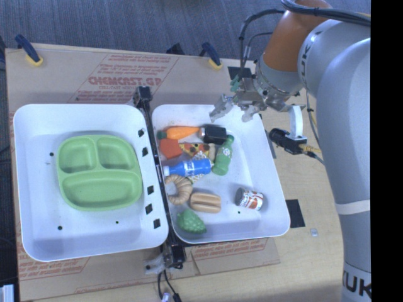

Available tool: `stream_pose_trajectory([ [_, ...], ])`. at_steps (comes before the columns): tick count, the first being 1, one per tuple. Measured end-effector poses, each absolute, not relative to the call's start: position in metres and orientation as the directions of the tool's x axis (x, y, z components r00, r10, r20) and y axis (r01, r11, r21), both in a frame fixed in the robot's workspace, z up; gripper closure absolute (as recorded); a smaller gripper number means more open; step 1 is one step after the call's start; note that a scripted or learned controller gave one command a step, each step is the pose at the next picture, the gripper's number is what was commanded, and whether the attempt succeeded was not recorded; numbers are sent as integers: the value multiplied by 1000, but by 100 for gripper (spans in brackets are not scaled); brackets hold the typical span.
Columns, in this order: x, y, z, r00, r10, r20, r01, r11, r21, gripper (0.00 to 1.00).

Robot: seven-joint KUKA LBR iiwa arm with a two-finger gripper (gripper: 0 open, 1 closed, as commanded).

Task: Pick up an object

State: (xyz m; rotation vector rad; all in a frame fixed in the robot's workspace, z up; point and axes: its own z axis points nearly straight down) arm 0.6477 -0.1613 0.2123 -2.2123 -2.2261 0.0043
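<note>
Hand (238, 107) is poised over the right bin's (267, 162) far edge, fingers spread wide, nothing held. Toy food is crowded at the bin's left side; nearest candidates: green bottle (222, 156) and carrot (181, 133).

You look down on brown cardboard sheet (94, 74) covering bench top, red print (124, 80) across far part (lettering reads upside-down from your angle). Blue clamps (29, 50) grip sheet's far edge, one at far left corner, another (211, 53) near middle. Beyond bench, floor (126, 11) is dark blue-grey carpet with fine ribbed weave. Light is even and soft, shadows faint. Small black patch (293, 213) sits on bench at right.
</note>
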Motion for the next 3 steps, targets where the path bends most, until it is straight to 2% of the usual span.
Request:
stream_pose_trajectory([
  [1, 660, -131, 111, -17, 1000, -5, 1000, 17, 11, 0],
  [2, 662, -97, 101, -51, 999, -8, 999, 51, 15, 0],
  [3, 653, -97, 101, -67, 998, -7, 998, 67, 11, 0],
])
